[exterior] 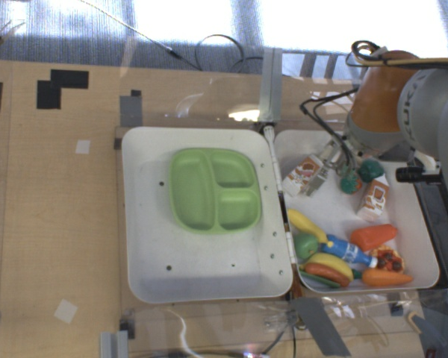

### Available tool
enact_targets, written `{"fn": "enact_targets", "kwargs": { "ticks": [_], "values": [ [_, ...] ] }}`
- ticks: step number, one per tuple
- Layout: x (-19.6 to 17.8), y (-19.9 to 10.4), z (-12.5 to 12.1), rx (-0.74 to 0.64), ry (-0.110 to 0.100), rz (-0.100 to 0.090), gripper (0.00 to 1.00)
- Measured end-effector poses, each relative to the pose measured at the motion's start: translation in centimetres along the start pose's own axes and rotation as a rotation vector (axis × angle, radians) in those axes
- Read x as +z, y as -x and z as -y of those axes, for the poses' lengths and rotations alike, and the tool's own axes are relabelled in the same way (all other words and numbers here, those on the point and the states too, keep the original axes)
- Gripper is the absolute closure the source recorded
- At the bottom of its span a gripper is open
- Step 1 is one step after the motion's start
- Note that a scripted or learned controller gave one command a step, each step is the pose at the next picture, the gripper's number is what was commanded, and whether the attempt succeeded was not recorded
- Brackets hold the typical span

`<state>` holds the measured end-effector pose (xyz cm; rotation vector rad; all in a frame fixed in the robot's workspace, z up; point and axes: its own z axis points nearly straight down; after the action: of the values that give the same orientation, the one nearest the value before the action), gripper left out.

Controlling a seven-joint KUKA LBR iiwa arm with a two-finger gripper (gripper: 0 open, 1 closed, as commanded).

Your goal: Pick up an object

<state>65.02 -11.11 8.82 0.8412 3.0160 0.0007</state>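
My gripper [320, 174] reaches down into the back left part of the right bin [425, 237], below the orange band of the arm. It sits right against a small white and brown carton [300, 173], on that carton's right side. Whether it is touching or gripping the carton is unclear. A second similar carton [373, 198] stands a little to the right. Two teal round pieces [351, 182] [371, 170] lie between them, just beside the gripper.
The front of the right bin holds toy food: a banana [306, 221], a green piece [306, 245], a blue bottle [351, 252], a red pepper [373, 236], a carrot [387, 277] and a hot dog [325, 271]. A green divided plate [213, 189] lies in the left bin [145, 259].
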Motion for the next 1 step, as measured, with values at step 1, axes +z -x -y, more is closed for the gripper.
{"fn": "enact_targets", "kwargs": {
  "ticks": [1],
  "values": [
    [-0.04, -1.79, 3.61, 0.099, 0.001, -0.001, 0.0]
  ]
}}
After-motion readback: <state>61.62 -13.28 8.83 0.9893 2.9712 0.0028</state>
